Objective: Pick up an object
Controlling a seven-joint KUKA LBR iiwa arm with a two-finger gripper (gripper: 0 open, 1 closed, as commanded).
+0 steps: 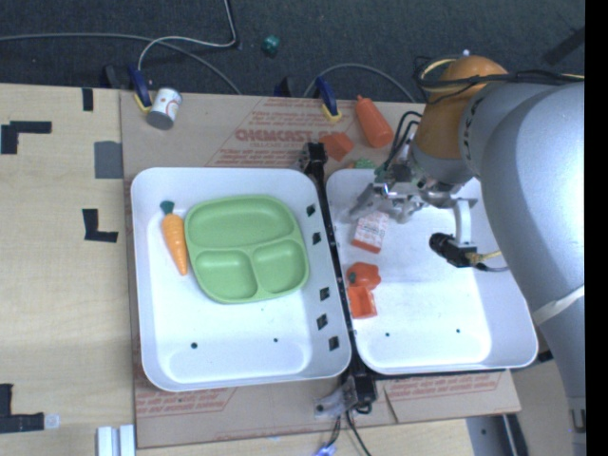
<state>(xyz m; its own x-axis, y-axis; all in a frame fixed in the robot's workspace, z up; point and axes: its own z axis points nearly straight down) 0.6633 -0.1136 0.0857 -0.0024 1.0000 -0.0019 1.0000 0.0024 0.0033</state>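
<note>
Resting on a pale wooden worktop [57,283] marked with black tape, against dark carpet [380,17] trailing thin cables: a cardboard sheet [256,136] bearing red lettering, apparently "CHEMGRATE", under two white bins. Lying in the left bin [228,354]: a green divided plate [249,248] and a toy carrot [175,240]; lying in the right bin [427,335]: a small white-and-red packet [370,233] and an orange block [362,289]. Hovering just above that packet: the gripper [394,198], its jaws too blurred to judge.
</note>
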